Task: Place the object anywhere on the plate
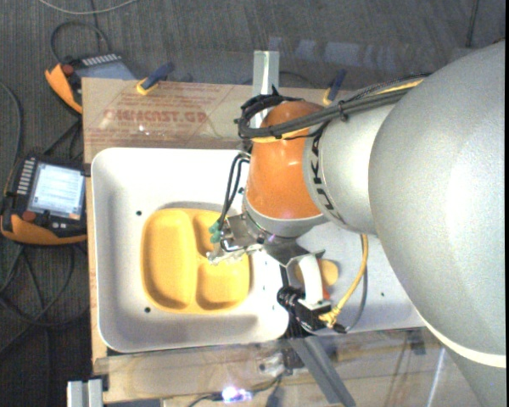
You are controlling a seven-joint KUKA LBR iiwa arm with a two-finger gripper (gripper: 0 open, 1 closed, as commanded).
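A yellow two-compartment plate [182, 261] lies in the left white bin [119, 227]. My gripper [223, 242] hangs over the plate's right rim, reaching in from the right under the orange wrist band [276, 172]. A small green thing [214, 225] shows right at the gripper's tip, above the plate's upper right corner. I cannot tell whether the gripper holds it. The arm hides what lies beneath the wrist.
The big grey arm covers most of the right bin [382, 308]. A small orange and white thing [322, 272] lies in that bin near the wall between the bins. A teach pendant [51, 197] lies on the floor at the left.
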